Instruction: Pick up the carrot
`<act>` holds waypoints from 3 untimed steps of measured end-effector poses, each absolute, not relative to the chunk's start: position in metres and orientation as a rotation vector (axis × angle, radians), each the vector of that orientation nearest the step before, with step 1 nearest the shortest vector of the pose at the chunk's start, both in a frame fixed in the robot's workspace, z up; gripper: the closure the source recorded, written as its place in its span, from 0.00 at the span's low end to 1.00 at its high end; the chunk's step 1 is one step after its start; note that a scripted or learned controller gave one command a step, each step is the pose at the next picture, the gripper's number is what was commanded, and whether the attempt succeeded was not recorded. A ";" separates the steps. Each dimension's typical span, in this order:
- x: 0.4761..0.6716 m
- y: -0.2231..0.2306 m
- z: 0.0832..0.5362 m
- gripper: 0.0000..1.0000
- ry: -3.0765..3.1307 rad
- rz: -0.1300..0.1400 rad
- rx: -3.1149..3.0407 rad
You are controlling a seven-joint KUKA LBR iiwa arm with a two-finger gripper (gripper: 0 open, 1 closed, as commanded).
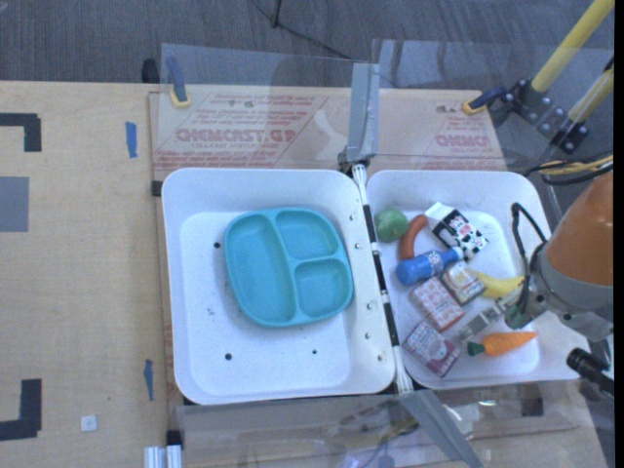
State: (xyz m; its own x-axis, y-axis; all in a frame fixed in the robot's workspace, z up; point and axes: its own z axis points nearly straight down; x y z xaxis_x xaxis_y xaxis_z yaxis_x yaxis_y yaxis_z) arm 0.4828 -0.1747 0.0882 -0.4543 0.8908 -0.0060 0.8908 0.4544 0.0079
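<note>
The orange carrot with a green tip lies flat near the front right corner of the right bin. My arm comes in from the right, its orange band above the wrist at the frame's edge. The gripper hangs just above and slightly behind the carrot, close to it, between the carrot and a yellow banana. Nothing shows clearly held in it.
The right bin also holds a green ball, a red sausage, a blue bottle, a cow-patterned box and several flat packets. A teal divided plate lies in the left bin.
</note>
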 end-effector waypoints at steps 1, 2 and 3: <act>0.482 -0.161 0.088 0.00 2.666 0.002 1.641; 0.483 -0.164 0.088 0.00 2.668 0.005 1.640; 0.482 -0.165 0.088 0.00 2.741 -0.002 1.513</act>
